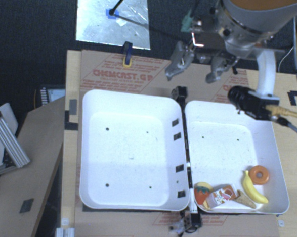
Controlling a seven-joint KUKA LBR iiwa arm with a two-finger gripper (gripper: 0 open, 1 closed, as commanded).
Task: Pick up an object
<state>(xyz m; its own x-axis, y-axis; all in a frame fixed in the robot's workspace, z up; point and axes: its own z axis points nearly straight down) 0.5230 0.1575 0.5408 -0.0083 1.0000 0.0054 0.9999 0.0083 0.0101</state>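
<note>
My gripper (193, 70) hangs high above the back edge of the bench, over the seam between the two bins, with its two grey fingers (175, 65) spread apart and nothing between them. In the right bin (223, 141), all the objects lie along the near edge: a yellow banana (253, 188), an orange ring-shaped piece (259, 174), a red and white packet (221, 195), a small tan wedge (245, 200) and an orange-red round item (202, 192). They are far below and toward the front from the gripper.
The left bin (128, 149) sits beside the right one, joined by a dark clipped divider (183, 143). Both rest on a cardboard sheet (121, 73). A shiny metal plate (114, 16) lies behind the bench, and an aluminium rail (2, 135) stands at the left.
</note>
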